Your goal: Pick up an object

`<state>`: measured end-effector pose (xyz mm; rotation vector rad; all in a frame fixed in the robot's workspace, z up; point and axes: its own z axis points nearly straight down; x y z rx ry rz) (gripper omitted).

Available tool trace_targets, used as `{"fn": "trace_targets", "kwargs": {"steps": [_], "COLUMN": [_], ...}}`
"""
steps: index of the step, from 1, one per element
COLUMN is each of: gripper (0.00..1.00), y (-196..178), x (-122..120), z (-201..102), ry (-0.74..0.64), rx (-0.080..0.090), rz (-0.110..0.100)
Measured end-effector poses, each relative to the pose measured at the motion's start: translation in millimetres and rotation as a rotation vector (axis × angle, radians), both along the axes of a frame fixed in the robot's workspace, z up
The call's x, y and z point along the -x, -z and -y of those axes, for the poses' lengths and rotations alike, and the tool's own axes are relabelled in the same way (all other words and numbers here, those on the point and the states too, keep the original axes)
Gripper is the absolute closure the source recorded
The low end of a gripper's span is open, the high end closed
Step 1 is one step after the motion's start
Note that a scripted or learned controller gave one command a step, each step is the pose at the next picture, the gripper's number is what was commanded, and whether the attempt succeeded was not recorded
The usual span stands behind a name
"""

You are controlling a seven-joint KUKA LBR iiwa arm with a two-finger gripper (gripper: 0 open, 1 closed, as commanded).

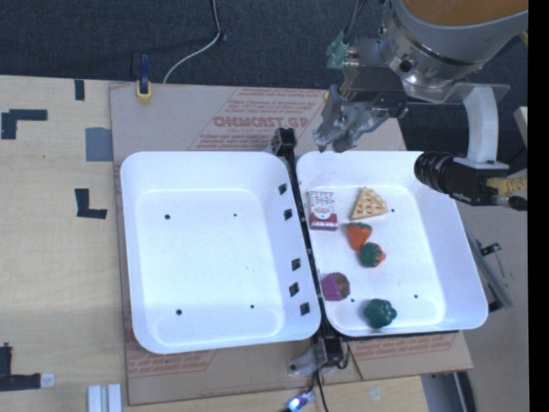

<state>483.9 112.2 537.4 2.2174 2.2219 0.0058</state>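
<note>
My pincer (336, 136) is hovering, grip unclear, over the right bin's (446, 312) far rim; cardboard (249, 120) is reading "CHEMCRAFT"; left bin (137, 178) is lying open.

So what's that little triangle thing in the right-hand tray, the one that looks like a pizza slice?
The pizza slice looks like a small toy, probably plastic: a tan wedge with a paler crust edge and reddish dots for toppings. It lies flat on the floor of the right bin, toward the far side, its tip pointing away from the camera. A small red-and-white carton sits just to its left and an orange-red toy vegetable right below it, very close; whether they touch is unclear. Nothing is gripping it.
</note>
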Motion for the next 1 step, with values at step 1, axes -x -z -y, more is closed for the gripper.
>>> {"fn": "trace_targets", "kwargs": {"steps": [1], "gripper": [1.0], "y": [12.8], "x": [0.7], "z": [-54.7], "ry": [-0.005], "rx": [0.001], "rz": [-0.008]}}
